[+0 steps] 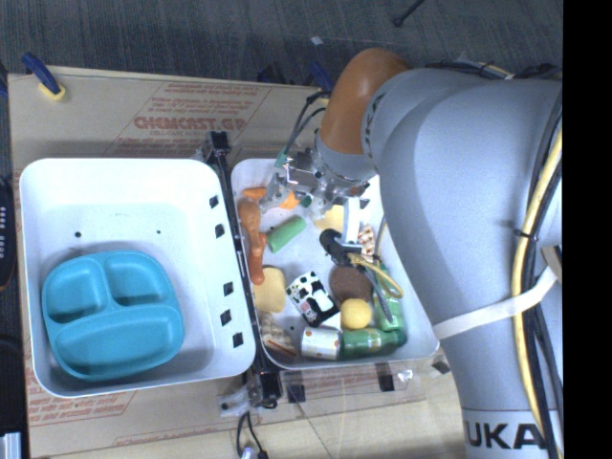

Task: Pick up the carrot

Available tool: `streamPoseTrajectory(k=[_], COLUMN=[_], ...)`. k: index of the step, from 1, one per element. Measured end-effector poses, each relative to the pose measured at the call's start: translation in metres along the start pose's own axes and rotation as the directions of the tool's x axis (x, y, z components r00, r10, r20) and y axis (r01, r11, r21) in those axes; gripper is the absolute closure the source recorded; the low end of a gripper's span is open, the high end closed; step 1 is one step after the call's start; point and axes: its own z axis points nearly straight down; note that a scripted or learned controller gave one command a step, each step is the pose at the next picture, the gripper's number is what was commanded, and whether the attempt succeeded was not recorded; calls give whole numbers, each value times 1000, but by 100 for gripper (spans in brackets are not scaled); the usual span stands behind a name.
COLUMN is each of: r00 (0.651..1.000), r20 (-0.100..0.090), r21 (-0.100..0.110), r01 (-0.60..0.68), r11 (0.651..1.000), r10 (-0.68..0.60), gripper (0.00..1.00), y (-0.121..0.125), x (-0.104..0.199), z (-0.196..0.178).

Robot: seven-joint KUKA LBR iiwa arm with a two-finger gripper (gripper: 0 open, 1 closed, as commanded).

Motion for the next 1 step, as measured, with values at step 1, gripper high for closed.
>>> streamPoseTrajectory(k=[1], r00=[1000], r20=[-3], r21=[5], r01=[8], r11=[1000], r10=[-8], gripper=[100], y=[0], x=[1], z=[-10])
